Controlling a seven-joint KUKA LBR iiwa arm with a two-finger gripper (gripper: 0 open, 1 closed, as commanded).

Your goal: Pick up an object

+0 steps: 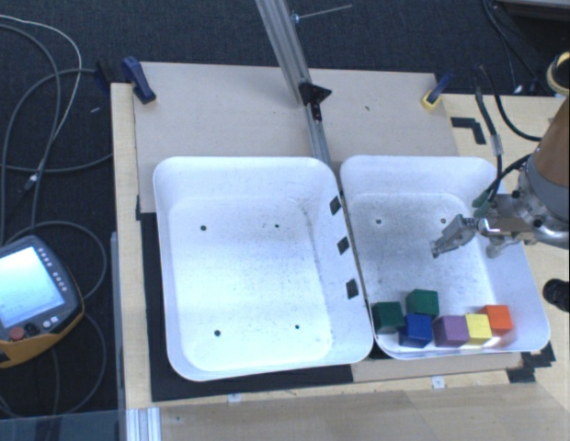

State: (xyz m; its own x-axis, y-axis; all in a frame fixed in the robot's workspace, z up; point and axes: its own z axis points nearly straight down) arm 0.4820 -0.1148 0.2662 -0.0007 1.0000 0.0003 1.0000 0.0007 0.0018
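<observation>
Several small blocks lie along the front edge of the right bin: a dark green one, a green one, a blue one, a purple one, a yellow one and an orange one. My gripper hangs over the right part of this bin, above and behind the blocks. It is open, one finger sticks out to the left, and nothing is between the fingers. The arm comes in from the right edge.
The left bin adjoins the right bin. A metal pole slants down to the bins' shared rear corner. A teach pendant and cables lie on the floor to the left.
</observation>
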